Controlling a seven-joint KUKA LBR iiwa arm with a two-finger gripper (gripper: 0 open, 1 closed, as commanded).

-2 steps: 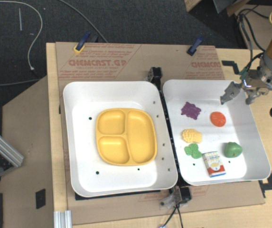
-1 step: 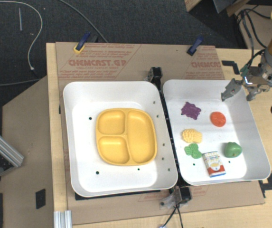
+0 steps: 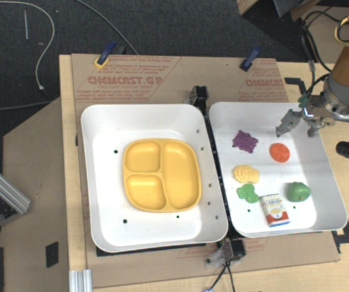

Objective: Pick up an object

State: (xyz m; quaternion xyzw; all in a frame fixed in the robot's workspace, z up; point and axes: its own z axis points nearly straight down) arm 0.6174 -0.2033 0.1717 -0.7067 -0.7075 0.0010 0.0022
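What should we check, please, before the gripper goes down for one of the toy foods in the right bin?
1. Gripper open: ok, its two fingers stand spread apart.
2. Nothing between the fingers: ok.
3. Nearest target free: ok, the orange tomato lies apart from the purple grapes and the bin wall.
4. Gripper above the target: not ok, it sits up and to the right of the tomato, near the right bin's upper edge.
5. Crowded items: not ok, the green broccoli piece touches the yellow corn and sits close to the small box.
6. Gripper height above the bin floor: cannot tell.
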